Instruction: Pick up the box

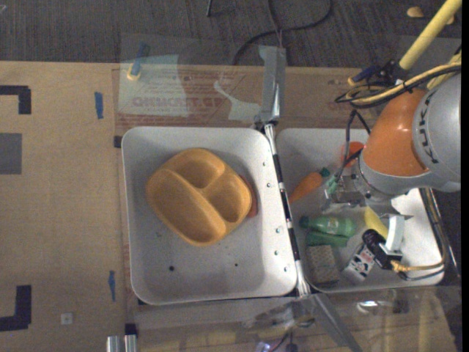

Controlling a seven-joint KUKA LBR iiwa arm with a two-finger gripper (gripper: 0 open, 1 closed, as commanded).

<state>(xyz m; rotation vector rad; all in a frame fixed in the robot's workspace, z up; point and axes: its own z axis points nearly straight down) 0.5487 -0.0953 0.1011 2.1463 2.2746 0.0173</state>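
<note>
White box [357, 265] with dark print, small, lying flat in the right bin [311, 149], close to that bin's bottom edge and about midway along it. Nothing grips it.

Just left of the box, touching or nearly so: grey-brown textured block [321, 262], also at the bottom edge. Above the block lies a green bottle [330, 227] on its side, running left-right, toward the bin's left wall. Yellow item [374, 220] sits right of the bottle, above the box and partly under the arm; shape unclear.

Orange carrot-shaped piece [308, 185] lies tilted near the left wall, mid-height. Small orange-red thing [352, 151] is toward the top edge and partly hidden by the arm.

Gripper [344, 191] hangs over the middle of the right bin, above the bottle and beside the carrot piece, well up from the box. Can't tell whether it is open or closed, as the wrist blocks it. The arm [410, 145] comes in over the bin's right side.

Left bin [212, 270] holds an orange-yellow divided plate [198, 195], centred and slightly toward the top edge. Both bins sit on the brown bench [58, 196].
</note>
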